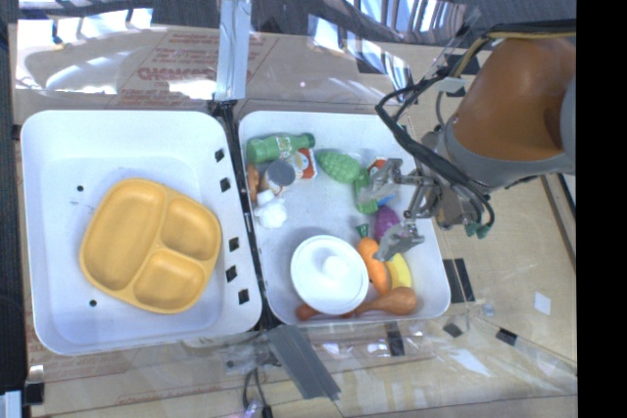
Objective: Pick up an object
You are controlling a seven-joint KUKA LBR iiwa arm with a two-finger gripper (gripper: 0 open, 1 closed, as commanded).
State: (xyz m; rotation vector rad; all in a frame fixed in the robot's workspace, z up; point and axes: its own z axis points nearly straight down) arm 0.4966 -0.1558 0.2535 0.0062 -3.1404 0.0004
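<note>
Bench with two shallow white bins side by side.

Left bin: one yellow divided tray, three compartments, lying toward the bin's 7 o'clock side. Bare white floor rings the tray, widest toward 12 o'clock.

Right bin: crowded.
- Green bottle lying on its side at 11 o'clock, along the far wall.
- Small round grey-topped item just below the bottle, with a red-and-white piece beside it; kind cannot be told.
- Small white lump at 9 o'clock, near the left wall.
- Green leafy vegetable toy at 12 o'clock.
- White bowl at 6 o'clock, largest item in this bin.
- Orange carrot toy touching the bowl's 3 o'clock side.
- Purple eggplant toy at 3 o'clock, just above the carrot.
- Yellow banana toy at 4 o'clock, against the right wall.
- Brown squash-like toy along the near wall at 5 o'clock, wedged under the bowl's rim.

Gripper: over the right bin's 3 o'clock side, at the green and purple toys. Whether its fingers are spread or pressed together cannot be told; nothing visibly pinched. Grey arm with orange band reaches in from 3 o'clock, black cables looping above the wrist.

Open room: a bare patch of floor at the right bin's centre, between the leafy toy, white lump and bowl. The 3 to 5 o'clock edge is packed, toys touching.
</note>
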